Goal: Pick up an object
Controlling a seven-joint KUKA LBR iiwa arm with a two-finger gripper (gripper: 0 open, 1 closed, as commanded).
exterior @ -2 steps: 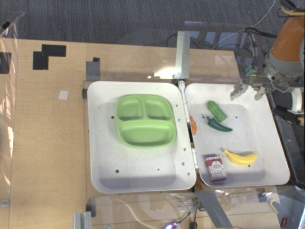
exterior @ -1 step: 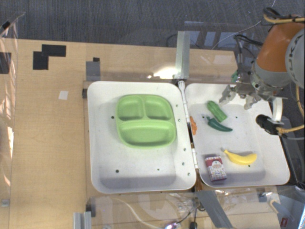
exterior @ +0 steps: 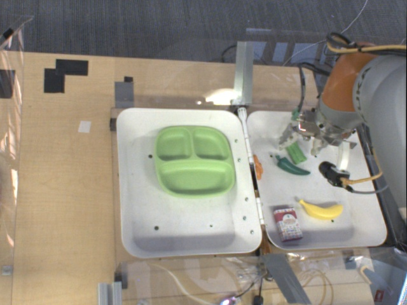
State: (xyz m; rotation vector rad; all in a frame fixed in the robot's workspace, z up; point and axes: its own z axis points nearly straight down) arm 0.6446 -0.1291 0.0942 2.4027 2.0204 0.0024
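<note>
A green divided plate [exterior: 194, 161] lies in the middle of the left bin [exterior: 133, 234], while the right bin [exterior: 369, 230] beside it holds a small orange item [exterior: 257, 168] against its left wall, a dark green pepper [exterior: 292, 165], a red-and-white box [exterior: 288, 223] and a banana [exterior: 321, 210] near the front. At the right, the grey arm's gripper [exterior: 304, 138] hangs over the back of the right bin with a light green block [exterior: 296, 153] just under its fingers. Whether the jaws are released or clenched on that block cannot be told from this angle.

Grey arm [exterior: 381, 88]; orange band [exterior: 340, 81]; yellow cable [exterior: 362, 180] trailing.
</note>
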